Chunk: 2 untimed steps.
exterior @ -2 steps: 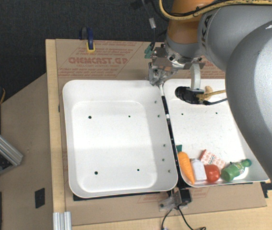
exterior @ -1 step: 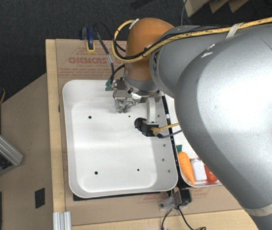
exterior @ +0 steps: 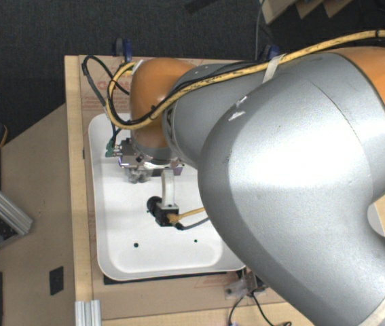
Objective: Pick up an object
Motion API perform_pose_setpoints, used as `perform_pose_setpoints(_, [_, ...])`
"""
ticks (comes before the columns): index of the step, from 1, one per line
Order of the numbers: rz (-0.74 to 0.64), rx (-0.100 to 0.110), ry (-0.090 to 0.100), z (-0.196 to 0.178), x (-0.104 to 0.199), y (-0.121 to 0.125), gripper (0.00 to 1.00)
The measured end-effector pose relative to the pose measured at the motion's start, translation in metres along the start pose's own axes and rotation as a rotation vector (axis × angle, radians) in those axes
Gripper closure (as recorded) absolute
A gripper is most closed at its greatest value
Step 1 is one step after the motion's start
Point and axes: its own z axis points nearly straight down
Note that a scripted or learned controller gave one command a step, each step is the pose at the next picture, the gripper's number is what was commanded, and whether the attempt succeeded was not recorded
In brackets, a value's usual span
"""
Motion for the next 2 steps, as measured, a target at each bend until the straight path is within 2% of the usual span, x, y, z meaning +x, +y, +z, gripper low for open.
perform_pose_setpoints(1, [0.007, -0.003, -0.001, -0.001, -0.005, 0.003, 0.00])
perform_pose_setpoints(2, [0.006, -0.022, 0.005, -0.160, -0.001, 0.029, 0.00])
